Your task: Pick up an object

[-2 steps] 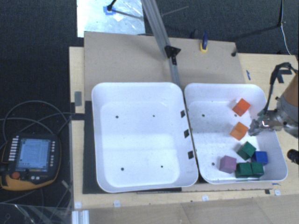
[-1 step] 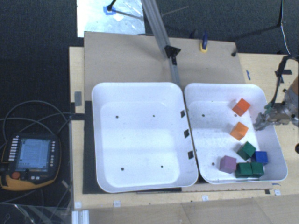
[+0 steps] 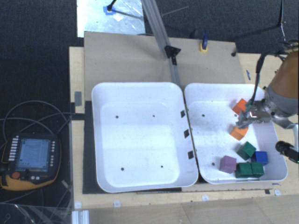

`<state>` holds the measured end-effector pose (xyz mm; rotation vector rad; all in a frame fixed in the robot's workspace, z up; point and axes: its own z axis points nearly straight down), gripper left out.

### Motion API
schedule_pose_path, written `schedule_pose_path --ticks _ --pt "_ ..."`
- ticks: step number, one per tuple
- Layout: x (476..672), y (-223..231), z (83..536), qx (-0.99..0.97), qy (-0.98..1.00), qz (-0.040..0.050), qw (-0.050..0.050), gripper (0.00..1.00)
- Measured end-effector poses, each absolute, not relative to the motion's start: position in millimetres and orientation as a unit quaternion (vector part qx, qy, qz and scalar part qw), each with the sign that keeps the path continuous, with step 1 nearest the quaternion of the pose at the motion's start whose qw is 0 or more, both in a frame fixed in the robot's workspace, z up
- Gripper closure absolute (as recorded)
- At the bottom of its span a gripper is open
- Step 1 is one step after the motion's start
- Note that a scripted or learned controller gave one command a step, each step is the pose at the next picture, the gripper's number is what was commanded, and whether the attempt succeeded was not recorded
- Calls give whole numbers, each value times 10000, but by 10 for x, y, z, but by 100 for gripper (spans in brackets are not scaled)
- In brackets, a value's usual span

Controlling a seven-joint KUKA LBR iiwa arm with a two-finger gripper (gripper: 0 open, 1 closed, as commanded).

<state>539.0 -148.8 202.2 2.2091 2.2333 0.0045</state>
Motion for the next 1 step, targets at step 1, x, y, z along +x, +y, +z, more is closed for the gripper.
schedule_pose_path --ticks 1 --pt "5609 -1029 2125 7032 7110 20 8 100"
